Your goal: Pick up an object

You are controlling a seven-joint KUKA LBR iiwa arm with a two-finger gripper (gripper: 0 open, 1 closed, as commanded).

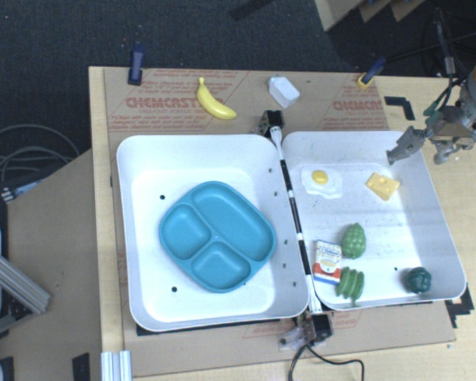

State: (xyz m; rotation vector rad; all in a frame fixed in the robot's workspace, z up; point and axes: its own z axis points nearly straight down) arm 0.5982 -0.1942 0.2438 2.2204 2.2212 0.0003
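The right bin [436, 213] holds a fried egg [321, 181], a yellow cheese wedge [382, 185], a light green bumpy vegetable [353, 240], a small red, white and blue carton [327, 262], a green pod bunch [350, 282] and a dark green round item [417, 279]. My gripper [424, 151] hangs over the bin's far right corner, up and to the right of the cheese wedge. It is open, with its fingers spread and nothing between them.
A blue divided plate [216, 235] lies in the left bin [135, 173]. A yellow banana [214, 101] and a white block [284, 91] rest on the board behind the bins. Cables run along the floor at the left.
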